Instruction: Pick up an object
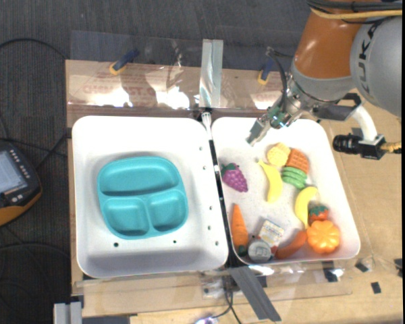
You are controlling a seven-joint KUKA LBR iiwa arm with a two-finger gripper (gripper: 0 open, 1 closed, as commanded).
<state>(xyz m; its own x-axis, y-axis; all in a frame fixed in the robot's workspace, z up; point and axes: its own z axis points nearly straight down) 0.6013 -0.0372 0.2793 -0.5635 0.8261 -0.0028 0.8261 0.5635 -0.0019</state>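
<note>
My gripper (256, 131) hovered at right bin (337, 174) far edge, jaw state unreadable. Risk: corn (278, 154) packed against neighbours; fingers might snag several, lift none.

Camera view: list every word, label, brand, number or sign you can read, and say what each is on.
"KU", running down the grey arm at the frame's right edge; the letters after it are cut off.
Red print on the clear sheet behind the bins: too blurred by glare to read.
Small packet in the right bin: label too small to read.
Handheld screen at far left: illegible.
</note>
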